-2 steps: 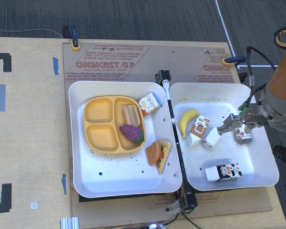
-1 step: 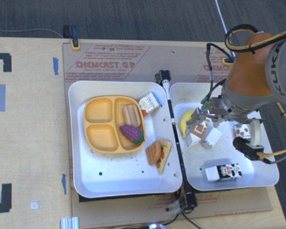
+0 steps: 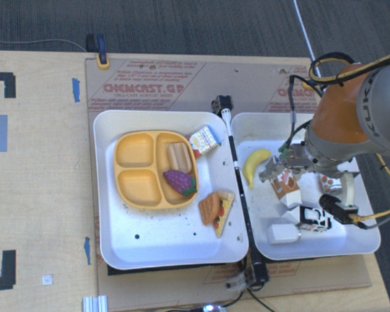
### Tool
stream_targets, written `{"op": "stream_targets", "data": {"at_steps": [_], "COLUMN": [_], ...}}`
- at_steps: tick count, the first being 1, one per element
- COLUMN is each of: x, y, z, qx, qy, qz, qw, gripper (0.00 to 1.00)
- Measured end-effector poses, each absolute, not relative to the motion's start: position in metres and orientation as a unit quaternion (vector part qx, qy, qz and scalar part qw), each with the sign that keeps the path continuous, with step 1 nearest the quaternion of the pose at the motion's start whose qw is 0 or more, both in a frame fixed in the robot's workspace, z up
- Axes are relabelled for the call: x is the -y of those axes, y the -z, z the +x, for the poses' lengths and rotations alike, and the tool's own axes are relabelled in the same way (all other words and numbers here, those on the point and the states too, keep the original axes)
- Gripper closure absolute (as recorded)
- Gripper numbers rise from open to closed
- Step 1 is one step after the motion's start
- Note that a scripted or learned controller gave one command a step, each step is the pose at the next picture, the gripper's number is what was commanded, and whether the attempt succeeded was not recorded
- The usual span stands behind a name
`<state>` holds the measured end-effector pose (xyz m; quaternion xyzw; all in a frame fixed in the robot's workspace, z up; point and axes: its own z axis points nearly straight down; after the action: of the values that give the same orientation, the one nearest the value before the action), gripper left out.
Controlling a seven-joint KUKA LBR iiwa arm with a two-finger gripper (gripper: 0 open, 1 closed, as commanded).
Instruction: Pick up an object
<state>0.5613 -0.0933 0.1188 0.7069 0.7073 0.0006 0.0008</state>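
Note:
My gripper (image 3: 287, 177) hangs low over the middle of the right bin (image 3: 367, 242), under the orange band of the arm (image 3: 338, 112). Directly beneath it lies a small brown and white carton (image 3: 286, 187); I cannot see whether they touch. Just left of the gripper is a yellow banana (image 3: 254, 164). A white block (image 3: 283, 233) and a black and white object (image 3: 314, 218) rest nearer the front of that bin. Another small packet (image 3: 330, 184) is partly hidden by the arm.
The left bin (image 3: 107, 194) holds a yellow divided plate (image 3: 136, 187) with a bun (image 3: 179, 155) and purple grapes (image 3: 181, 182). Beside the plate are a small milk carton (image 3: 205, 140) and a pizza slice (image 3: 216, 208). A black clamp (image 3: 222, 104) sits between the bins.

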Motion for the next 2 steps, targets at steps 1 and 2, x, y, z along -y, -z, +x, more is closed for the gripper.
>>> {"op": "stream_targets", "data": {"at_steps": [1, 2], "x": [0.0934, 0.0934], "y": [-0.0956, -0.1053], "z": [0.5597, 0.5599], "qx": [-0.707, -0.707], "qy": [-0.0006, -0.0009], "qz": [0.707, 0.707], "qw": [0.001, 0.001], "gripper": [0.00, 1.00]}}
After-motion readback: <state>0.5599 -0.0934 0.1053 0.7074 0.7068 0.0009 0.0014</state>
